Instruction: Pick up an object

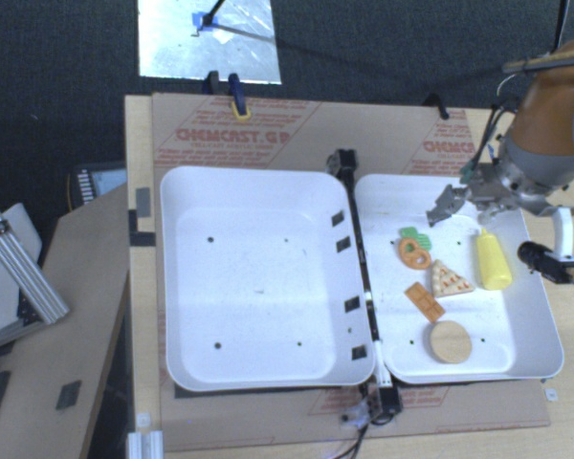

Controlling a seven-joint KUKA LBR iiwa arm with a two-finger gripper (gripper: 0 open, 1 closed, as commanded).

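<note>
Pincer (450, 204) poised over the far part of the right bin (536, 352), hanging from the grey arm (545, 113) with its orange band that enters from the right edge; whether its tips are released or clenched cannot be told at this angle, and nothing is seen between them. Candidate objects lie in a loose cluster toward the middle of the same bin. Nearest the pincer, just toward the near side, is an orange carrot-like piece with a green top (413, 247). Beside it toward the bin's right wall lies a yellow cylinder (493, 260), lengthwise from far to near. Further toward the near rim follow a tan wedge (450, 280), a small orange cracker-like rectangle (424, 300), and a round wooden disc (451, 341) close to the near wall. The left bin (172, 285) holds none of these. Judgement: the step in hand is selection and descent. The carrot-like piece is the shortest reach, but the yellow cylinder probably offers the surest grip if the tips straddle its short axis. The flat wedge, cracker and disc likely sit too low for a clean pinch. Descent should stay clear of neighbours.
</note>
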